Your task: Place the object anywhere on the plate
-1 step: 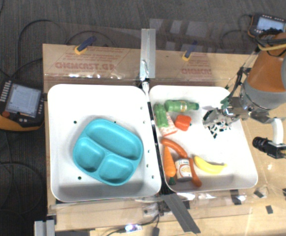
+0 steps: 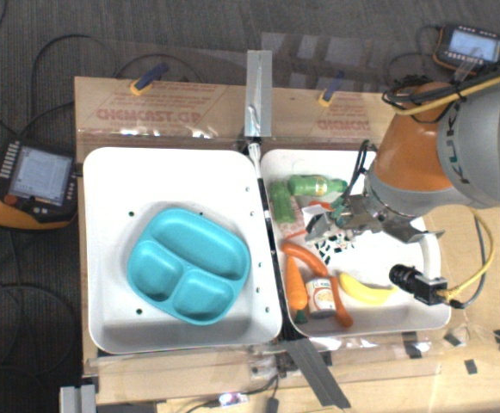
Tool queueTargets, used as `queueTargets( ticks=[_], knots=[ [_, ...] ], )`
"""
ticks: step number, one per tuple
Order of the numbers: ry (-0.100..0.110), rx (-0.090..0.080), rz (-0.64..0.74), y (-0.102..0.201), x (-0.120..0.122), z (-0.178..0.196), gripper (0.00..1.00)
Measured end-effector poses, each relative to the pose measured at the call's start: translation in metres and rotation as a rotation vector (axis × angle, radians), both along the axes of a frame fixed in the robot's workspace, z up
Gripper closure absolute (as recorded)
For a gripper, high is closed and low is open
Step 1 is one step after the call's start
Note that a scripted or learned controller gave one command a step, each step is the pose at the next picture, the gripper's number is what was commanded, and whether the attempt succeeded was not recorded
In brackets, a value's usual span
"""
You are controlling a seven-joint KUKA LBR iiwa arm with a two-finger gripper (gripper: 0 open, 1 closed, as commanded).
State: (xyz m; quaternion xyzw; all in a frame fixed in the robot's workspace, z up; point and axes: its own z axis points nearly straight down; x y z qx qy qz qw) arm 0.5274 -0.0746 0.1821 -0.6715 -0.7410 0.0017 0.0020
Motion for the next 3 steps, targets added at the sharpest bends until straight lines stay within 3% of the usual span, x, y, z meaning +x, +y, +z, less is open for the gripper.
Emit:
queueTargets(
  ticks=[1,2,3],
  knots=[
    [-0.001,0.000,0.144,0.035,-0.019,0.020,1.00],
    [-0.001,0.000,0.168,0.135,-0.032,0.071,1.00],
    [-0.002,-0.001,0.168,0.135,-0.032,0.071,0.00]
  ],
)
